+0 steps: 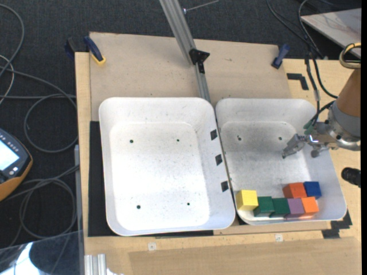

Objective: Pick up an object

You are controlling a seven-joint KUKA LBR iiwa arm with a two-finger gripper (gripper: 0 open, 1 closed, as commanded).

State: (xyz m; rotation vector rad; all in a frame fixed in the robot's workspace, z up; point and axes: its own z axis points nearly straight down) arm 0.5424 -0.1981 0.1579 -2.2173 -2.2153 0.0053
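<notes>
Several coloured blocks lie along the near edge of the right bin: a yellow one, two green ones, a purple one, an orange one, a red one and a blue one. My gripper hangs over the right side of this bin, a short way behind the red and blue blocks. Its fingers are spread open with nothing between them.
The left bin shows only its speckled white floor. A slanted metal pole rises from the back of the bench between the bins. Blue clamps hold the board's back corners. Cables lie on the floor to the left.
</notes>
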